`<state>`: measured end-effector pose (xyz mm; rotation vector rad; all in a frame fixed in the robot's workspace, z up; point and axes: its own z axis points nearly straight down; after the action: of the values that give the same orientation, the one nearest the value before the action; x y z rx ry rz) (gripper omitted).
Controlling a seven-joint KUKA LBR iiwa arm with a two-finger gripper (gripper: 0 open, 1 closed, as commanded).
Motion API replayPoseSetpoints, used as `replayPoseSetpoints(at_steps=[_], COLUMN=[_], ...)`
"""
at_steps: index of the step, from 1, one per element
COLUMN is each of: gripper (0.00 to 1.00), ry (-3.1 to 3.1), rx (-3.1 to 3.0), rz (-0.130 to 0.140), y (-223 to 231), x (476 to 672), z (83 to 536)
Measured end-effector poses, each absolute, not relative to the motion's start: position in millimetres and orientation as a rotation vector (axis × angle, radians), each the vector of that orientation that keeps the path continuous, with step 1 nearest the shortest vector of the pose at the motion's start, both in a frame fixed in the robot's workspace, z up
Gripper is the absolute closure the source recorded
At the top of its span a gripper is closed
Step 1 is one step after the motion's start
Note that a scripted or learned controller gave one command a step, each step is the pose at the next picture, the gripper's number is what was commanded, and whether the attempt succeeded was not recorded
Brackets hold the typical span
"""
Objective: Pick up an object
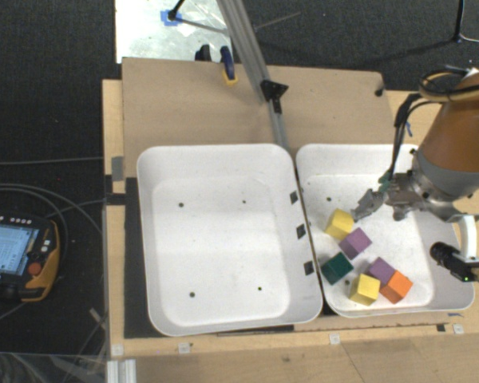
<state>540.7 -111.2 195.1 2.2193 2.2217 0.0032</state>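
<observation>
Blocks lie gathered in the right bin (pixel 319 162), six by count: two yellow, two purple, one dark green and one orange. The upper yellow block (pixel 339 223) sits near the bin's middle with a purple block (pixel 355 242) touching its lower right. The green block (pixel 336 269) lies close to the bin's left wall. Toward the front rim, the second yellow block (pixel 365 289), the second purple block (pixel 381 269) and the orange block (pixel 396 286) press together in a tight cluster.

The gripper (pixel 366 205) hangs over the right bin, just above and to the right of the upper yellow block, with the grey and orange arm (pixel 459 146) filling that bin's right side. Whether the fingers are spread or pressed together I cannot tell; they are dark and blurred, and no block shows between them.

Open floor in the right bin lies along its back wall and upper left corner. The left bin (pixel 215 238) offers wide room across its whole floor. The two bins touch along a shared edge marked by dark clips (pixel 300 230). On the brown desk (pixel 319 106), a grey pole (pixel 243 30) slants across the back.
</observation>
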Motion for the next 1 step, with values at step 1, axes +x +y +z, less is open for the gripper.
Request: replayPoseSetpoints(at_steps=[1], gripper=[0.0], ry=[2.225], rx=[2.219], rz=[0.011], y=[-117.5], x=[574.6], z=[109.1])
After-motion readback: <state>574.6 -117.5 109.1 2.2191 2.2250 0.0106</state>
